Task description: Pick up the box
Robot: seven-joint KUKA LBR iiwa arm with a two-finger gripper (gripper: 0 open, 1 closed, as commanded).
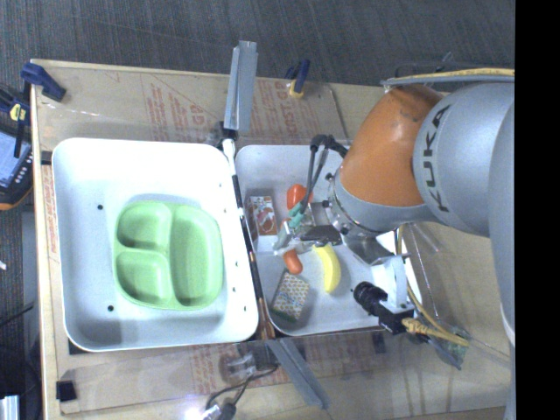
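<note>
Cardboard-looking small red-and-white box lay flat by the right white bin's left wall, probably light and stiff; grab its long sides. Tool hovered nearby, state unclear.

Glossy white plastic bins, printed cardboard box
</note>
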